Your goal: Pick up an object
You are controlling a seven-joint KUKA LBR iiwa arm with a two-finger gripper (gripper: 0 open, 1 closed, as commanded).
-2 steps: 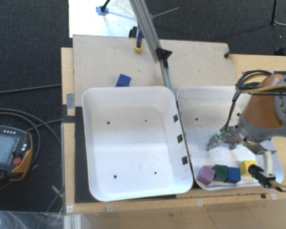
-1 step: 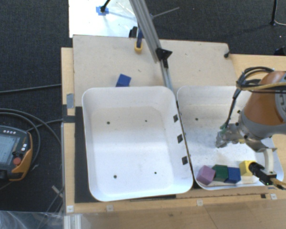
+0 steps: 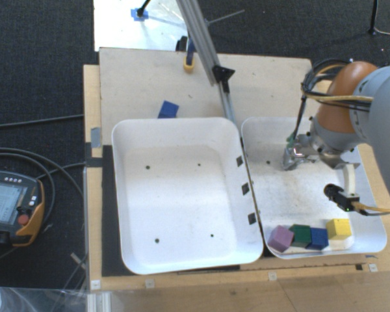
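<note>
Blocks clustered in the right bin's near corner, gripper apart above them.
Purple block (image 3: 281,237), green block (image 3: 301,233), blue block (image 3: 318,238) and yellow block (image 3: 338,228) crowd the right bin (image 3: 263,174) wall, hampering access; gripper (image 3: 291,159) state: cannot tell.

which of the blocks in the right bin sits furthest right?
The yellow block, at the right end of the row along the right bin's near edge. The purple block, green block and blue block lie to its left.

Arm (image 3: 377,103) cut off at right edge; green cube (image 3: 300,233) half behind blue cube (image 3: 318,238)
</note>
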